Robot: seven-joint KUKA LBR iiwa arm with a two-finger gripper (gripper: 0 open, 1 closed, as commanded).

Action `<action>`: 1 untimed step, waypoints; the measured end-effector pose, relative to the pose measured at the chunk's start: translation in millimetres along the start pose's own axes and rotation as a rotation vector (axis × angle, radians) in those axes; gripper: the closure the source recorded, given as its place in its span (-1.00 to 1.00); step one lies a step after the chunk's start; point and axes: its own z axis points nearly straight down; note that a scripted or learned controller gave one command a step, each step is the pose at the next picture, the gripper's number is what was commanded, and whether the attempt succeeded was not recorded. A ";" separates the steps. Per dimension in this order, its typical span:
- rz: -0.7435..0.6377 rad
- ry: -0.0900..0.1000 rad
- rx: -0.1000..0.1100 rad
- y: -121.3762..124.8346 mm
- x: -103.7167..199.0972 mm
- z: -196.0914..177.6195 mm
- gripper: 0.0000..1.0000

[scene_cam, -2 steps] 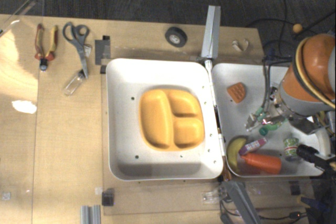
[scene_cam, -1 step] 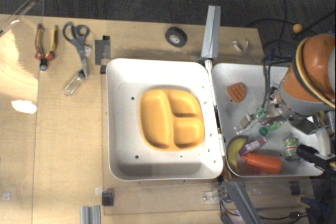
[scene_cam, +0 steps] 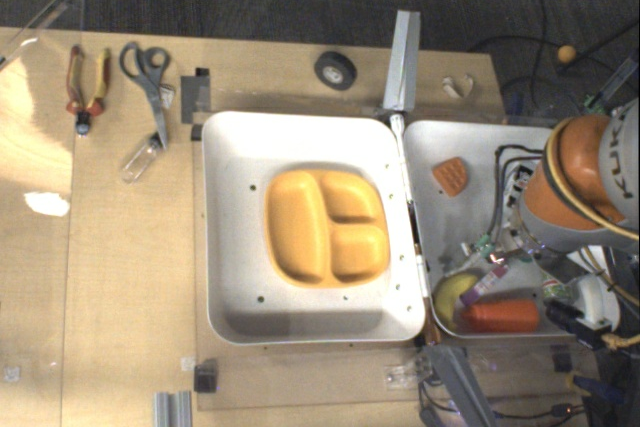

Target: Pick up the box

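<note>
Dark carpet lies behind a wooden desk (scene_cam: 120, 245) that carries two white bins. At the right side of the frame, the pincer (scene_cam: 497, 260) hangs low in the right bin (scene_cam: 430, 150), under the grey arm (scene_cam: 585, 180) with its orange band; whether it is parted or closed, or has hold of anything, cannot be told from this slant. Just below it, at the bin's lower edge, lies a red-orange oblong that is probably the box (scene_cam: 503, 316), with a yellow-green ball (scene_cam: 455, 293) touching its left end. An orange waffle-patterned piece (scene_cam: 451, 175) sits apart toward the bin's upper left. The left bin (scene_cam: 230, 215) holds a yellow divided tray (scene_cam: 326, 225). Scissors (scene_cam: 150, 85) and pliers (scene_cam: 85, 85) lie at the upper left. The step looks like the approach: next the pincer needs to centre over the box, clear of the ball, and straddle its narrow sides.
</note>
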 end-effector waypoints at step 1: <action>0.359 -0.001 -0.004 -13.9 -12.2 0.3 -1.00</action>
